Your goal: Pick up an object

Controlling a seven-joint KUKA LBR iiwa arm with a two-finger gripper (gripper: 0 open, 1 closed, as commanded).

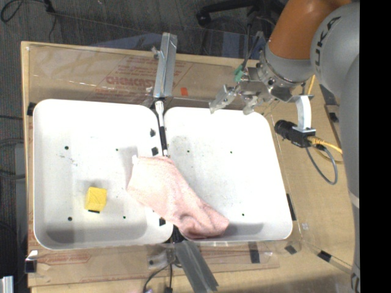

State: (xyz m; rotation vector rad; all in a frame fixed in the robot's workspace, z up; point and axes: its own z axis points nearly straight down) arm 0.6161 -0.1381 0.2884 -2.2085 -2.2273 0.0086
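"KUKA" on the arm (pixel 333 35); pink cloth (pixel 174 197) runs diagonally across both bins (pixel 269 163) — hand (pixel 235 99) released, grasping nothing.

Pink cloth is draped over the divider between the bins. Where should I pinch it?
Pinch the bunched, rounded end of the pink terry cloth in the right white bin, coming straight down. That thicker fold gives the gripper something to close on, unlike the flat part over the divider.

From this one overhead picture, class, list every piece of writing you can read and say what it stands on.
"KU", white letters cut off by the frame edge, on the grey robot arm.
Red printing, mirrored or upside down and too blurred to read, on the clear plastic sheet behind the two shallow white bins.
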